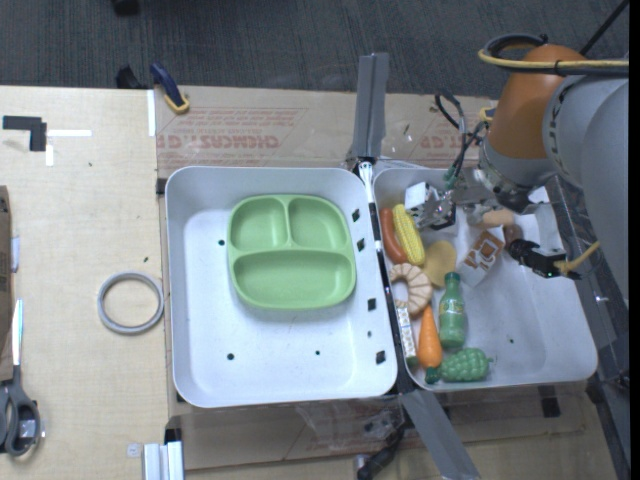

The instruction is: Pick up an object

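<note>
Arm's gripper (pixel 436 206) down in the right bin (pixel 540 343), grip state impossible to tell, toy corn (pixel 407 233) just beside it, green bottle (pixel 452 313) nearby, label unreadable, green plate (pixel 291 250) in left bin (pixel 200 338).

Even, fairly bright overhead light falls on the counter (pixel 80 228). The two white bins (pixel 200 358) look slightly washed out, with soft shadows along their inner walls. The picture is mildly grainy; the dark floor (pixel 250 18) at the far side stays dim.
</note>
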Robot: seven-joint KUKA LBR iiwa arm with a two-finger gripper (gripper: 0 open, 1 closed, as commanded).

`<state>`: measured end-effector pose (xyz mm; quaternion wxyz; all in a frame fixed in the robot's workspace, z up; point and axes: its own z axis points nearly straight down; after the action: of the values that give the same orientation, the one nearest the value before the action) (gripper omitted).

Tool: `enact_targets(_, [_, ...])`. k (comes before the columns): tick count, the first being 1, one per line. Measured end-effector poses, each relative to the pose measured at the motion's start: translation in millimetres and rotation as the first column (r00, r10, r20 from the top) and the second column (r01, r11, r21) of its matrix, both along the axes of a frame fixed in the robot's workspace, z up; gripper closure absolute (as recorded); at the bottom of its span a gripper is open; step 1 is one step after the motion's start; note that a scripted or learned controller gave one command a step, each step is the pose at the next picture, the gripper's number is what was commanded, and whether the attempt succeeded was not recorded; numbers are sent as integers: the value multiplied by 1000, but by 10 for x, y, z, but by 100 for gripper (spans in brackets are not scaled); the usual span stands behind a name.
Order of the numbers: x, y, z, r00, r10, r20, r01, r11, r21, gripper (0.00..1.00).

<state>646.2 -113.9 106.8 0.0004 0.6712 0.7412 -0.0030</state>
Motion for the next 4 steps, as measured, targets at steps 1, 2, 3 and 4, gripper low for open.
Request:
enact_targets(1, [-507, 58, -163, 997, 81, 1, -81, 997, 5, 0])
enact_targets(2, [-507, 45, -83, 997, 77, 0, -77, 997, 5, 100])
enact_targets(3, [-640, -96, 371, 1000, -3, 2, 3, 1000, 4, 100])
enact_targets(4, [-640, -97, 371, 1000, -4, 2, 4, 1000, 4, 0])
